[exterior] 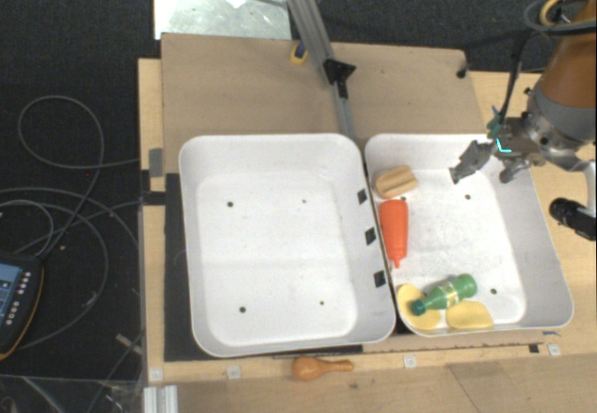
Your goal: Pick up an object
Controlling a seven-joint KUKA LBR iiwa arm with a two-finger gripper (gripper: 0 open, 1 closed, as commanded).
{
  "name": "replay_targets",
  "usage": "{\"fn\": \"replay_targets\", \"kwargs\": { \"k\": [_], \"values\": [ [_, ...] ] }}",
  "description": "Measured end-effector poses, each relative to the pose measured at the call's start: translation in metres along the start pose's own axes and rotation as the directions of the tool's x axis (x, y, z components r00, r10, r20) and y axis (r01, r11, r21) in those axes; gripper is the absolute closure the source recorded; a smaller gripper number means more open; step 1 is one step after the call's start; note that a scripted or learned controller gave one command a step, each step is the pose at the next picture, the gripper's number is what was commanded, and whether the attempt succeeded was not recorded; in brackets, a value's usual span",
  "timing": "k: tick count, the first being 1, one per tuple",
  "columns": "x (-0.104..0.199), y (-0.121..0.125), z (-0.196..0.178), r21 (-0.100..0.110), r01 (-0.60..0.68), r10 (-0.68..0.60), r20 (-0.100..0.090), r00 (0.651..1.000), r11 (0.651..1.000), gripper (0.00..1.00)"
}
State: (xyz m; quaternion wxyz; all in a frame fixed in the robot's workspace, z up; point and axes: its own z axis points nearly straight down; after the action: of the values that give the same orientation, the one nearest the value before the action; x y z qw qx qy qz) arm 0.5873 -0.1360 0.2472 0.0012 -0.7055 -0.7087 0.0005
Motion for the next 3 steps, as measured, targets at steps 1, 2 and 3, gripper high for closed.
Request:
{"fn": "replay_targets", "kwargs": {
  "k": [1,2,3],
  "values": [
    [0.0,0.001,-0.002,-0.004,-0.001,0.001,0.001,1.0,1.0,0.0],
    [-0.004,-0.004,0.042,0.0,-0.005,0.005,0.001,1.0,1.0,0.0],
    [0.003,-0.002,0.101,0.002,-0.004,0.004,-0.001,1.0,1.0,0.0]
  ]
}}
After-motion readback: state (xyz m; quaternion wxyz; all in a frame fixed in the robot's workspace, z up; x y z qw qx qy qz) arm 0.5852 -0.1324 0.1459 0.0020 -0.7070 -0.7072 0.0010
